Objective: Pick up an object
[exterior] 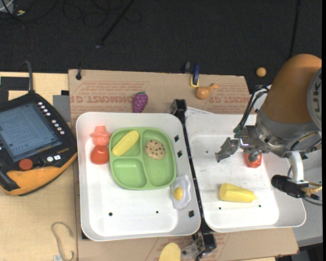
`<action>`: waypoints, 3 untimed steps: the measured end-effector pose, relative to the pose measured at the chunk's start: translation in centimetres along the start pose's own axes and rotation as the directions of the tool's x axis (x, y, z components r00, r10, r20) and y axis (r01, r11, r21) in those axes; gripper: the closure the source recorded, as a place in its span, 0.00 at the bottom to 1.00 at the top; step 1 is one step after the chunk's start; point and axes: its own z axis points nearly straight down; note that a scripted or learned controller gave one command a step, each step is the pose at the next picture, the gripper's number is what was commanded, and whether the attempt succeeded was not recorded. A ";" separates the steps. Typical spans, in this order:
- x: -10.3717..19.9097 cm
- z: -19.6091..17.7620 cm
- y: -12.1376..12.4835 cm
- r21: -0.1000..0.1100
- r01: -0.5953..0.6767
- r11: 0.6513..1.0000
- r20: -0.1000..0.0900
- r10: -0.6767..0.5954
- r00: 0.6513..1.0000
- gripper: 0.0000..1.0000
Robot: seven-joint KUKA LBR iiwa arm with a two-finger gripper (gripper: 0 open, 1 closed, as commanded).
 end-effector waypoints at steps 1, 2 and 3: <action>0.0 -0.7 0.3 -0.013 0.003 1.000 0.001 -0.003 1.000 0.00; -0.4 5.5 0.5 -0.007 0.002 1.000 0.000 -0.002 1.000 0.00; -0.3 9.9 0.7 -0.009 0.002 1.000 0.000 -0.002 1.000 0.00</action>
